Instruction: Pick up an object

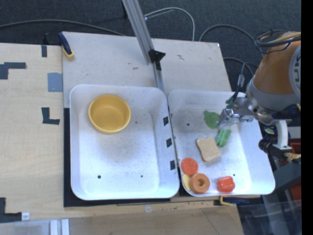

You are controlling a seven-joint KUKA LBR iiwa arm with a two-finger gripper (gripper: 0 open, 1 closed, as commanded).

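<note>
We see a desk [112, 58] from above, carrying two shallow white bins side by side. The left bin [117, 175] holds a yellow bowl [109, 113], upright, near its far left corner. The right bin [254, 173] holds several toy foods: a green leafy piece [212, 119] near the middle, a green stick-shaped piece [223, 137] just beside it, a slice of bread [209, 149] touching that stick's lower end, and along the near edge a red tomato slice [189, 166], a brown doughnut [200, 183] resting on a pale yellow piece [186, 182], and a small red piece [225, 183]. The grey and orange arm [276, 77] reaches in from the right. Its tool [229, 120] hangs over the right bin, directly above the two green pieces. We cannot tell how wide it is, or whether it grips anything.
</note>
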